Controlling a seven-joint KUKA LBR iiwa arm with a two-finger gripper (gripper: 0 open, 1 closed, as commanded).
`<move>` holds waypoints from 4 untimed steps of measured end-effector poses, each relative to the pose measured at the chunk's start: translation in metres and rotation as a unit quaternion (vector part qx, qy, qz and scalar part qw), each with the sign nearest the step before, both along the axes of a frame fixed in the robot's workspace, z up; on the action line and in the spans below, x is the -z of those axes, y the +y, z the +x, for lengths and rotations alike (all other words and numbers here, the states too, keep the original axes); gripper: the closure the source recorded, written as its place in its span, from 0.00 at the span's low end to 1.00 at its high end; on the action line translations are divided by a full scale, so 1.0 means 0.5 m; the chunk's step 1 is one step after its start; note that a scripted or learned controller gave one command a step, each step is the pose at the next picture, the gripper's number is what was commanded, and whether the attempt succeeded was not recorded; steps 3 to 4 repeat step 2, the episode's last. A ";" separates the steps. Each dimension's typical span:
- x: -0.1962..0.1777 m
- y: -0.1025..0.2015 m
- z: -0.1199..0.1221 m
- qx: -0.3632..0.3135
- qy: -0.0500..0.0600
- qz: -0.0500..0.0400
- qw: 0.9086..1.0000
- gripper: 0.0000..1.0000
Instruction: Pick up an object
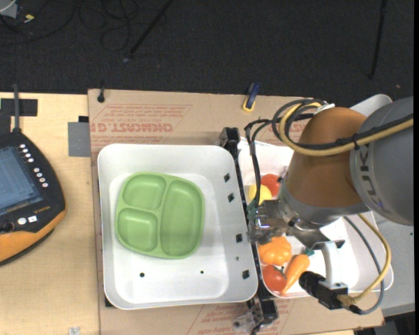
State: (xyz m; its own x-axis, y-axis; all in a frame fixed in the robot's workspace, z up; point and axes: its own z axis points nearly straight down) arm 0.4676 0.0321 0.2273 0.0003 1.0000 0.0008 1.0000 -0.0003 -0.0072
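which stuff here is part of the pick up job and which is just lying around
Part of the job:
- hand, over the right bin
- toy foods in that bin: orange pepper, carrot, tomato, red piece, yellow piece

Just lying about:
- green divided plate in the left bin
- teach pendant
- blue and yellow clip

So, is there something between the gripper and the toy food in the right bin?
I cannot tell. The arm's orange wrist band covers the gripper from above. The orange pieces and the red piece lie right beside it.
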 end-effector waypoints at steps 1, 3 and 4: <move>0.020 0.004 0.029 0.000 -0.001 -0.001 1.000 1.00; 0.019 0.006 0.011 0.002 -0.001 0.000 1.000 1.00; 0.019 0.006 0.011 0.002 -0.001 0.000 1.000 1.00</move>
